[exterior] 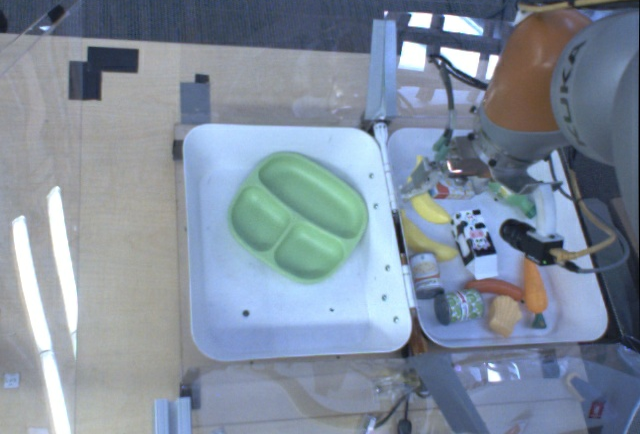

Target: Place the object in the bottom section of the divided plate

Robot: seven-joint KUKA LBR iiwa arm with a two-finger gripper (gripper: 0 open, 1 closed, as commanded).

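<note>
- Two white bins are set side by side on the wooden table (120, 222): the left bin (215, 322) and the right bin (590, 317).
- One green divided plate (298, 215) is seen in the middle of the left bin. It is cut into three parts, one long part on top and two small parts below.
- Many small toys are piled in the right bin. A yellow banana (431, 210) is laid near the bin's left wall, with a second yellow piece (425, 244) just below it.
- A black and white cow-spotted box (474, 237) is found in the middle of the right bin.
- An orange carrot (535, 287), a small can (458, 305) and a tan block (504, 316) are seen near the bottom of that bin.
- The grey arm (600, 72) with its orange band is reached in from the right, over the top of the right bin.
- The tool (458, 165) is held low over the toys at the top of the right bin. It cannot be told if it is spread or pressed together.
</note>
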